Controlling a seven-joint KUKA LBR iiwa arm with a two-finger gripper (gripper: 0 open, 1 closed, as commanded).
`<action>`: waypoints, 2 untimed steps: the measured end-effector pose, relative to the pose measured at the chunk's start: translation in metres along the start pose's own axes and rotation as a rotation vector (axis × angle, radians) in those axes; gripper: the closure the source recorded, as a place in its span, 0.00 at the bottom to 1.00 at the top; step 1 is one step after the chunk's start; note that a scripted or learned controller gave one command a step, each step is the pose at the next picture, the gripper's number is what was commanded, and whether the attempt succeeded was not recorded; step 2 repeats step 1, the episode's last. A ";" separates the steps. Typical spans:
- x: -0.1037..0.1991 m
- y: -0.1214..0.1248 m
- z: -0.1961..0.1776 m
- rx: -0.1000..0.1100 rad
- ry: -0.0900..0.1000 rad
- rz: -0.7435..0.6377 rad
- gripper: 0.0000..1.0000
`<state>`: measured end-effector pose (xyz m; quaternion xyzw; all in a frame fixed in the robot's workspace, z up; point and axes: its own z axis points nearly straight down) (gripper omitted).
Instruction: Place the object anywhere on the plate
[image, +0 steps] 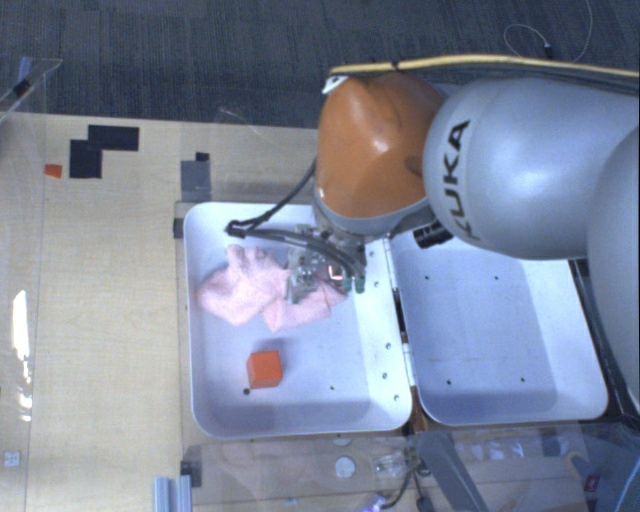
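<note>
Two things lie in the left bin (205, 400): a crumpled pink cloth (250, 290) directly under the gripper (318, 278) (its opening I cannot tell) and an orange block (264, 369) nearer the camera, down-left of it and well apart.

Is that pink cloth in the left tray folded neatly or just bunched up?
Bunched up. The pink cloth lies in an uneven, wrinkled heap with ragged edges in the left tray, beside the tool.
</note>
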<state>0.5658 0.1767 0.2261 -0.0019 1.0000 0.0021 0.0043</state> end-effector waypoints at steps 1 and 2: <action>0.000 0.000 0.000 0.000 -0.001 0.000 0.00; 0.000 0.000 0.000 0.000 -0.001 0.000 0.00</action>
